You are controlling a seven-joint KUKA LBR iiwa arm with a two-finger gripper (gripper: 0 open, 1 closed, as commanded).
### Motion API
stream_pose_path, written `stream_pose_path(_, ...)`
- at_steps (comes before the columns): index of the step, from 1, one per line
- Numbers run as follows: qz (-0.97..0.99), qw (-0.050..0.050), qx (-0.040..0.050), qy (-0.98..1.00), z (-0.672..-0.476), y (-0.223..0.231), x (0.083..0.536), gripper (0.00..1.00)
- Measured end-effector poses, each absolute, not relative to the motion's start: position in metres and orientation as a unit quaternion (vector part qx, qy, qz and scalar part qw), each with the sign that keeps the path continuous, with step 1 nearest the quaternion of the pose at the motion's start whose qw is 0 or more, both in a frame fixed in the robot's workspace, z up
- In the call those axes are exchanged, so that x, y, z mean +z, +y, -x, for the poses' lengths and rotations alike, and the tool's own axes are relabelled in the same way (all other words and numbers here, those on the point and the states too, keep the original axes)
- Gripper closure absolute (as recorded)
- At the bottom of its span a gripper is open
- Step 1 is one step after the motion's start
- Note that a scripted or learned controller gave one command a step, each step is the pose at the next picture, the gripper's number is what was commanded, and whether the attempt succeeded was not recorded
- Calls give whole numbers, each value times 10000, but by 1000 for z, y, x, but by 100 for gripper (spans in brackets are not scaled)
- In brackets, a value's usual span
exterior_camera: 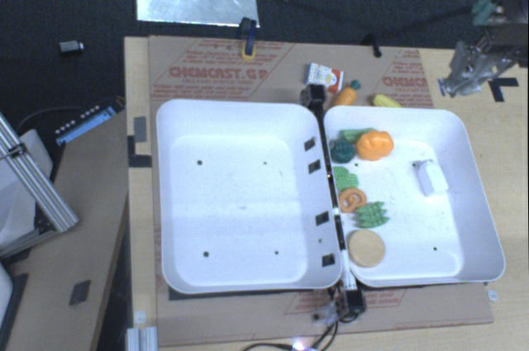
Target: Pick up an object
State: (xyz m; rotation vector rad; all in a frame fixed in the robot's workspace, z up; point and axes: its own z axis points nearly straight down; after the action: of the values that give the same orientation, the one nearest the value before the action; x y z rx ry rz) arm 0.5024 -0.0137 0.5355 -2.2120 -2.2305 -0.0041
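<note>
Toward the right bin's [475, 176] right side, a white block [426, 177] lies lengthwise near-to-far.

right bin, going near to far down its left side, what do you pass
Tan disc → green bumpy piece → orange ring → light green piece → orange pepper. The dark green pieces beside the pepper overlap in depth, so I leave them out.

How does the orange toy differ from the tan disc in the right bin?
The orange toy is bright and rounded, and sits near the bin's far side. The tan disc is pale and flat, and lies near the front. Both lie toward the right bin's left side.
</note>
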Motion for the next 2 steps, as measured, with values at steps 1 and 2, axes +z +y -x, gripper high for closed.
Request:
stream_pose_path(1, 7043, -6, -13, -7099, -492, 19, 535, 100)
stream_pose_path(2, 7045, -4, -16, -7097, -495, 53, 535, 100)
